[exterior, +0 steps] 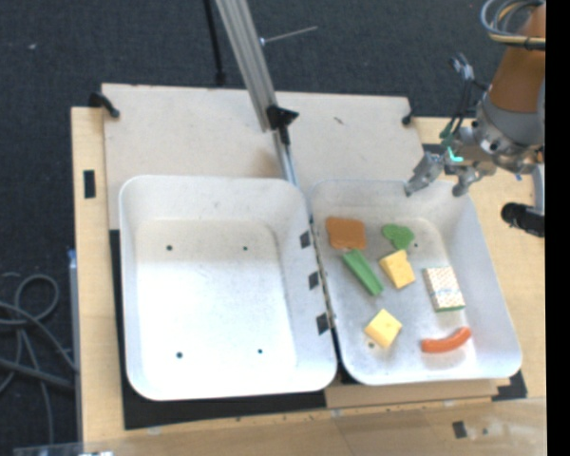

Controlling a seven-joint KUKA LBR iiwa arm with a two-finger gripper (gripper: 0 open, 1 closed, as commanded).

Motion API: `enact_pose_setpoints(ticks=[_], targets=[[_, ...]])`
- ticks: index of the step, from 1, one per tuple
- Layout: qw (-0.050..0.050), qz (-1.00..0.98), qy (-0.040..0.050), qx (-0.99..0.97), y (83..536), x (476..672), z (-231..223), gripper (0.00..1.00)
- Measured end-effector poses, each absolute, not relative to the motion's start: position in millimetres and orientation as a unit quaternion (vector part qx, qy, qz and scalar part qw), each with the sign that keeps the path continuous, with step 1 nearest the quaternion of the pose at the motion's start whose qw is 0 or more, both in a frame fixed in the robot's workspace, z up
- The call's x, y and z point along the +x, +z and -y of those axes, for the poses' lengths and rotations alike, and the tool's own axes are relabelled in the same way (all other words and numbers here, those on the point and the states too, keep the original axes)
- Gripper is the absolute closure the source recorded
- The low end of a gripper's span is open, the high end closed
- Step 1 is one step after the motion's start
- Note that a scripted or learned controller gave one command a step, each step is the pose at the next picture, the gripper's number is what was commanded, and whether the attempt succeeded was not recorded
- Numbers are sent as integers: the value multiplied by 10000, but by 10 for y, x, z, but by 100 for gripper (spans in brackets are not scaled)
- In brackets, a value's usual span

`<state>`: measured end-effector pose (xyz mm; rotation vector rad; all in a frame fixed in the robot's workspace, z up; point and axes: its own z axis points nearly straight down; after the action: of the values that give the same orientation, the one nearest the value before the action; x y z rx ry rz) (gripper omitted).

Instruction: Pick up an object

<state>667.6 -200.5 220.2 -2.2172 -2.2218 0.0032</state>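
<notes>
The right bin (480,245) holds several small objects: a brown square piece (346,233), a long green block (362,272), a small green piece (397,235), two yellow cubes (397,269) (383,329), a patterned white block (444,288) and an orange-red sausage shape (446,342). My gripper (442,176) hangs above the bin's far right corner, beyond all the objects, with its two fingers spread apart and nothing between them. The grey wrist with its orange band (519,79) rises at the top right.
The left bin (138,255) lies beside the right one, sharing a middle rim. A slanted metal pole (249,55) stands behind the bins at the centre. Dark cables (9,321) lie on the floor to the left of the bench.
</notes>
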Motion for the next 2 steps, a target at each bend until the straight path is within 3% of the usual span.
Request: enact_pose_setpoints(ticks=[1, 2], targets=[[-15, 7087, 15, -7056, 2235, 6682, 2018, 0], [3, 7091, 21, -7051, 1685, 6696, 1938, 0]])
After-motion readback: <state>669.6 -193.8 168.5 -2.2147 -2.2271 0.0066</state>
